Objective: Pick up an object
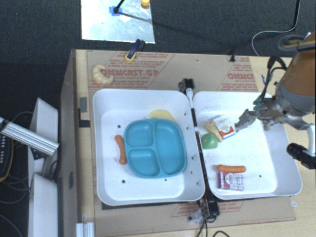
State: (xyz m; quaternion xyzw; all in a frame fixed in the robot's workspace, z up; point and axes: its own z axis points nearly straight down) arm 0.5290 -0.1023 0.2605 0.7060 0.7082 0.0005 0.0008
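While the gripper (245,118) hangs over the right bin (284,179), just right of the small red-and-white carton (223,127), you cannot tell from here whether it is spread or pressed together. Your target carton lies in that bin's far-left part, beside a green ball (209,141). It looks light and crushable; pinch it gently across its flat sides.

Light: bright, even, from overhead.
Glare: foil sheet (117,15) far left; white bins (148,102) near blown out.
Shadows: soft, faint.
Focus: slightly soft overall, arm (296,83) at right blurriest.
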